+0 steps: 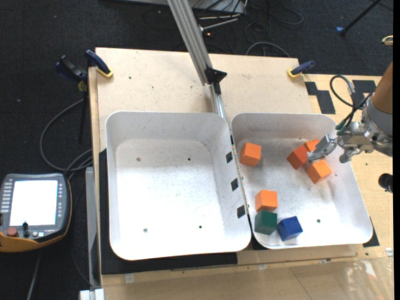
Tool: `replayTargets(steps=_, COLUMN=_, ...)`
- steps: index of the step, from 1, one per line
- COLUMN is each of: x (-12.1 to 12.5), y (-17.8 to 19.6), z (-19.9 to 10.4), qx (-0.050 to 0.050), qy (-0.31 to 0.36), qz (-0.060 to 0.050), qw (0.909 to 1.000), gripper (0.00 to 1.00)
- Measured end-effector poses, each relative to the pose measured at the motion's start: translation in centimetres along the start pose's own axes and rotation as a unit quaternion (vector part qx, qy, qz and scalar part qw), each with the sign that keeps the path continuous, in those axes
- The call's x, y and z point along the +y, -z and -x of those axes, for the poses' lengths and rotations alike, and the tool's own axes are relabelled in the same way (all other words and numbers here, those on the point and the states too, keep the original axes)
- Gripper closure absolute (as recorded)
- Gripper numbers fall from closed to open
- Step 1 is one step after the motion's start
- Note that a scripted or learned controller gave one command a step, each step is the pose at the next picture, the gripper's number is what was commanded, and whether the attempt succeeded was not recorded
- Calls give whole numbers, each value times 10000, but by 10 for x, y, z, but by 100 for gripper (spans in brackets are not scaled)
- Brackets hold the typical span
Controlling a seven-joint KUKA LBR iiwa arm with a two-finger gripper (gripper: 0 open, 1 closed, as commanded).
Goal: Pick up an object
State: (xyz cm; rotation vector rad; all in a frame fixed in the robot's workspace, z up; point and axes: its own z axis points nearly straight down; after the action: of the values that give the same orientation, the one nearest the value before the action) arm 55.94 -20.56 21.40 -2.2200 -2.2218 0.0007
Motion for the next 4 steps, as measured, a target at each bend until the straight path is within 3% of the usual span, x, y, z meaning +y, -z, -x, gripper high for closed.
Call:
replayTargets(steps=1, x=0, y=0, z=0, qx=0, qy=-1, qz=0, qw=10000, gripper=0)
replayTargets(steps=2, x=15, y=-64, z=-31, qx=10, qy=23, qz=-19, qw=10000, gripper=0)
replayTargets(steps=3, x=-15, y=-121, z=-97, qx=4, qy=26, qz=-2, qw=10000, gripper=0)
replayTargets(steps=4, x=-13, y=-109, z=-94, qx=2, qy=-5, qz=16, qw=10000, gripper=100)
